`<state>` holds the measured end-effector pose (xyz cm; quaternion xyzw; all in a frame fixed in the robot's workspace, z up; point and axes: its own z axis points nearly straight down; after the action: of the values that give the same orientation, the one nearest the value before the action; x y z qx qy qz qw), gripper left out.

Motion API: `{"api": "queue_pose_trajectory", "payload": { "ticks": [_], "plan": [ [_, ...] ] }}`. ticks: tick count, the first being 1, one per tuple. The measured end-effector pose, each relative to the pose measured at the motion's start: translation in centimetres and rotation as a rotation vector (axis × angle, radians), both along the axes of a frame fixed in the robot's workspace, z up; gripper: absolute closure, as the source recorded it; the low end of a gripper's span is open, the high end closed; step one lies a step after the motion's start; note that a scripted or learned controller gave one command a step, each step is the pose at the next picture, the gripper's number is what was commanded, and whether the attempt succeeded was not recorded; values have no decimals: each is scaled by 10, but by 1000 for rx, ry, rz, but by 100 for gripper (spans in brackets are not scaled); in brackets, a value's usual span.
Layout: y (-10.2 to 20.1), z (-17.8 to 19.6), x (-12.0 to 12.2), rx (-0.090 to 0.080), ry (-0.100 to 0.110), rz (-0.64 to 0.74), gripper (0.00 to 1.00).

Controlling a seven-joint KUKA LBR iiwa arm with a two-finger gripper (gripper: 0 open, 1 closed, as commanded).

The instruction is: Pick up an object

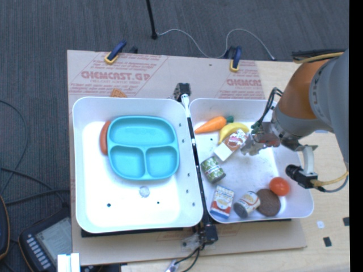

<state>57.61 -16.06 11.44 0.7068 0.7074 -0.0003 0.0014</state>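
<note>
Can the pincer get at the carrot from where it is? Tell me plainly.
Probably yes. The carrot lies uncovered near the right bin's top left, the pincer hangs just right of it, though the banana sits between them.

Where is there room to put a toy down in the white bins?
Left bin: bare floor in front of the blue tray, toward the near rim. Right bin: crowded, with only a small bare patch between the tomato, the green can and the gripper.

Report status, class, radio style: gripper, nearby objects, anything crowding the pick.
Gripper low in right bin, fingers unclear. Nearest: banana, small white box. Carrot and green can close by, crowding it.
</note>
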Motion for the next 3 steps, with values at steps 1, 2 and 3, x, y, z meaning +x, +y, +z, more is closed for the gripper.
{"api": "queue_pose_trajectory", "payload": {
  "ticks": [1,2,3],
  "plan": [
    [-57,-26,61,-1,-5,1,100],
    [-47,-26,63,19,-1,7,0],
    [-52,-16,63,0,-8,7,100]
  ]
}}
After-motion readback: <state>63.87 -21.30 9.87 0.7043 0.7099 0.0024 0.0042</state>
